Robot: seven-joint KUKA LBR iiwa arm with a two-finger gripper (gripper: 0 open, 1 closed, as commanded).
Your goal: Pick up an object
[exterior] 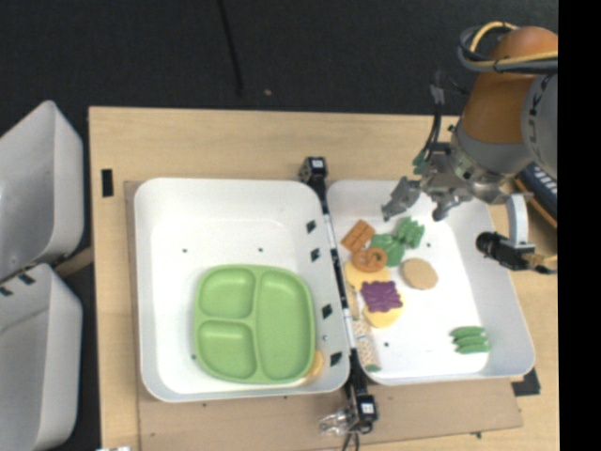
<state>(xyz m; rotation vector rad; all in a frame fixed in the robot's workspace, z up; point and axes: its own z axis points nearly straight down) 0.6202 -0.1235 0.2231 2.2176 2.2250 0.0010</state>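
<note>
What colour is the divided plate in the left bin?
Light green; the divided plate shows best in the overhead camera view.

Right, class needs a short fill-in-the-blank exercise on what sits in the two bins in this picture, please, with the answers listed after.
1. The green divided plate lies in the ____ bin.
2. The purple toy rests on a ____ piece.
3. The plate has ____ compartments.
4. The gripper hovers over the ____ bin, near the green leafy toy.

Missing words: left; yellow; three; right
</note>
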